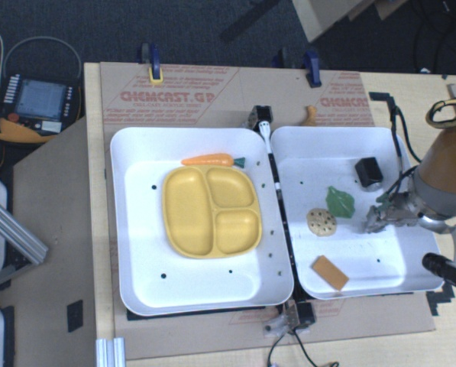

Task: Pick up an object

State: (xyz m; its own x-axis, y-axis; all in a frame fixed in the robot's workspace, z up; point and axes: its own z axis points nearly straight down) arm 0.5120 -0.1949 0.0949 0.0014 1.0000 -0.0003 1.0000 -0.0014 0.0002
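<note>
In the right bin (380, 281) lie a green leafy piece (339, 202), a round cookie (321, 222), a tan cracker (329, 272) near the front, and a small black block (367, 171) toward the back. My gripper (376, 220) hangs low over the bin floor, right of the green piece and apart from it. Nothing shows between its fingertips. The arm's grey and orange wrist (445, 170) rises behind it at the right edge.
The left bin (136, 266) holds a yellow divided plate (211, 209) and an orange carrot (210, 160) behind it. Black cables (396, 132) run along the right bin's far right rim. Blue clamps (154, 61) stand at the bench's back edge.
</note>
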